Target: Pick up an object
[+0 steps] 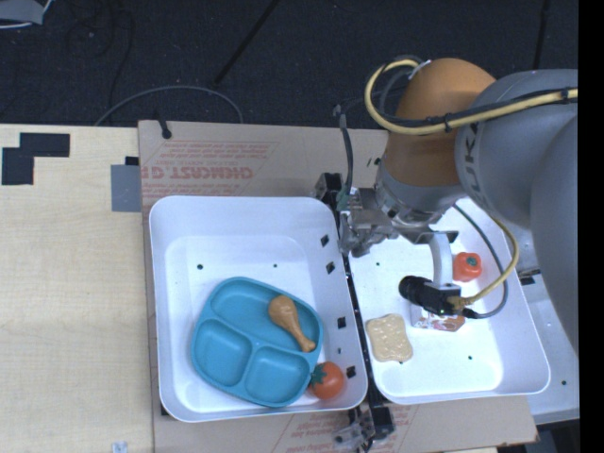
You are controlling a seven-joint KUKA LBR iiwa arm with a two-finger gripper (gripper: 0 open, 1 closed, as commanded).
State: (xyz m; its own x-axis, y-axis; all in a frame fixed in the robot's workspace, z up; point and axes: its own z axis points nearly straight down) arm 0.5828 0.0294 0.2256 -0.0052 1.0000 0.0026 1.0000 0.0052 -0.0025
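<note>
Faintly red-lettered cardboard (283, 154) underlies bins (162, 291).

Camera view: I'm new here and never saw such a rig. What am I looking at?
The camera looks down at a slant. The grey machine with an orange band is a robot arm, reaching from the right; its gripper hangs over the divide between two white bins. The left bin holds a blue divided plate bearing a toy drumstick, a toy tomato at its corner. The right bin holds a toast slice and an orange thing. Whether anything is held I cannot tell.
</note>
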